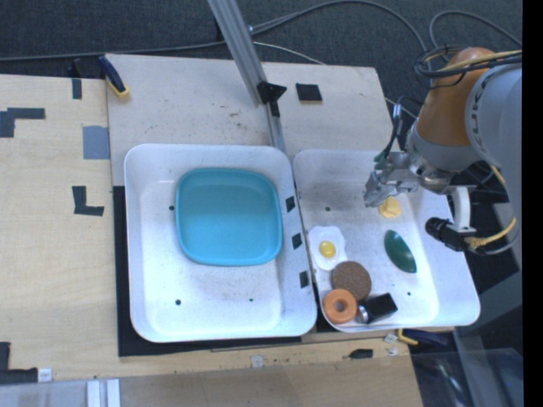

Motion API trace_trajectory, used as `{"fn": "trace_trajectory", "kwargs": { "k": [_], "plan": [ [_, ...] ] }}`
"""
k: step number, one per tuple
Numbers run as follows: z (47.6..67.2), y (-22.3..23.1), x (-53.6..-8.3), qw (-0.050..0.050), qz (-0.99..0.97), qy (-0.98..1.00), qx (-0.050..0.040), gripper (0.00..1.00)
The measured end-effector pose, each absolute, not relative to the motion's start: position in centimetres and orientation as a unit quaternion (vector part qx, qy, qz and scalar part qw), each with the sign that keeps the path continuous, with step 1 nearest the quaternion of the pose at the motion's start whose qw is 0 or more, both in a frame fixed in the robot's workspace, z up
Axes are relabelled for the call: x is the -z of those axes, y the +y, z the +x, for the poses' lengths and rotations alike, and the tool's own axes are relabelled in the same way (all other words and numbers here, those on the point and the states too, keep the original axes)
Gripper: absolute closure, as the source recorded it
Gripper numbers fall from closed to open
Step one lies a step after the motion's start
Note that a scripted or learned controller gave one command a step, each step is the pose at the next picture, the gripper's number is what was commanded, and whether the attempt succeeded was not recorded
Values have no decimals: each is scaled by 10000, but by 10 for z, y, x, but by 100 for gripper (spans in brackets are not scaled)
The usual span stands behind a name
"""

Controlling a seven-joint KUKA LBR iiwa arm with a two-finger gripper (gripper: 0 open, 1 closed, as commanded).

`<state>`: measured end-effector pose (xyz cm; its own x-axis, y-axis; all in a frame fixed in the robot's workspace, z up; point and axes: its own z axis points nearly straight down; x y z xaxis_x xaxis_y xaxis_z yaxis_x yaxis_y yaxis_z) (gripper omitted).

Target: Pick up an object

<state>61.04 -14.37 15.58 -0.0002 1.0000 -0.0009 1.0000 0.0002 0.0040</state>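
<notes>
In the camera view the gripper (383, 190) hangs low over the far part of the right bin (339, 181), and whether it is parted or closed cannot be told at this slant. Just beside its tip, on the near side and apparently touching it, lies a small yellow piece (389, 209) — the closest candidate, too small to show a long axis. Further toward the near edge sits a dark green leaf-shaped object (400, 252), its long axis running away from the gripper and slightly rightward. To the gripper's near-left lie a fried egg toy (327, 248), a brown round disc (349, 278), an orange ring (340, 306) and a black-and-silver item (376, 309). Well to the left, the left bin (144, 253) holds a teal square plate (228, 217). The coming move likely turns on a short drop onto the yellow piece.
</notes>
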Motion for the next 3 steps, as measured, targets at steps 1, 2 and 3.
{"fn": "trace_trajectory", "kwargs": {
  "k": [1,2,3],
  "plan": [
    [611,-144,-208,17,7068,7074,-11,100],
    [592,-98,-218,0,7058,7084,-7,100],
    [577,-36,-220,-6,7052,7090,-4,100]
  ]
}}
